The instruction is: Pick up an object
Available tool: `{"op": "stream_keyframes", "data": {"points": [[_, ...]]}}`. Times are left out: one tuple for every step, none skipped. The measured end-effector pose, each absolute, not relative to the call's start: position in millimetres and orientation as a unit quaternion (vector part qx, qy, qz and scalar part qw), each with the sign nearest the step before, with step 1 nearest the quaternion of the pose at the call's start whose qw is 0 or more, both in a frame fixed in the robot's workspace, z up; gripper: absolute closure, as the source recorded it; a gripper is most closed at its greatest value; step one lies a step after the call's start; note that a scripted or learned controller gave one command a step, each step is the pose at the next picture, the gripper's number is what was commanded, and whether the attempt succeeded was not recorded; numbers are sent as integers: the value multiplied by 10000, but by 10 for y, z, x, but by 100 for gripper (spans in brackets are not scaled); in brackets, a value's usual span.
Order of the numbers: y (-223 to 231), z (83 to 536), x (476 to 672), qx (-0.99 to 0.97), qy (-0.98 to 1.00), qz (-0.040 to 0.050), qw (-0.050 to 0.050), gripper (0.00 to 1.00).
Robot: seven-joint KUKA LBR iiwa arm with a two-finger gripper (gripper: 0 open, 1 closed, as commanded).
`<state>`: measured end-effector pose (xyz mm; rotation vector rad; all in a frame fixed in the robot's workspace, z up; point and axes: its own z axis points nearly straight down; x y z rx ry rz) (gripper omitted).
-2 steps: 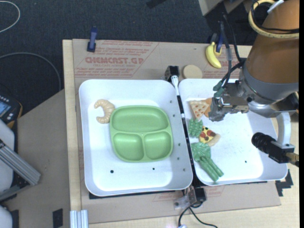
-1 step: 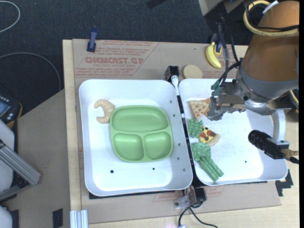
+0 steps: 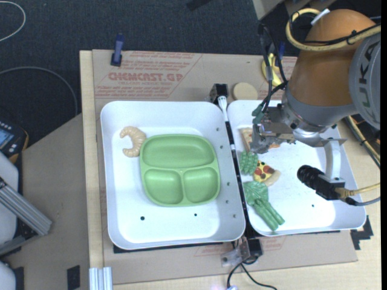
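A: Progress check, quick. Where do we put the gripper [image 3: 261, 142]?

B: Over the right bin [image 3: 314, 219], near its left wall, toward the far left corner. It hangs low above the toy food there. We see the grey arm [image 3: 329, 65] coming in from the right with its orange band.

A: Fingers apart or together?

B: We cannot tell; the wrist body covers them from this angle. We see nothing lifted or clamped.

A: So nothing picked yet?

B: That's our read. The pizza slice [image 3: 265, 173] lies flat on the bin floor just beside the left wall, with a green leafy piece [image 3: 247, 162] touching it on the far side and a second green bunch [image 3: 262, 202] on the near side toward the front left corner. A tan item [image 3: 247, 139] sits partly under the gripper.

A: Which one is the target?

B: We'd guess the tan item or the upper green piece, since they're right below it. Not certain.

A: Left bin [image 3: 118, 162]?

B: Green divided tray [image 3: 179, 169] in the middle, croissant [image 3: 133, 140] touching its far left corner. Untouched, well apart from the arm.

A: Remaining steps?

B: We'd say everything: close on an item, lift it clear of the bin.
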<state>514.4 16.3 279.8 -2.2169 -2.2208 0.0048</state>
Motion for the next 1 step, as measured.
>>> {"op": "stream_keyframes", "data": {"points": [[407,2832,4775,-7064,-7079,11,18,100]]}}
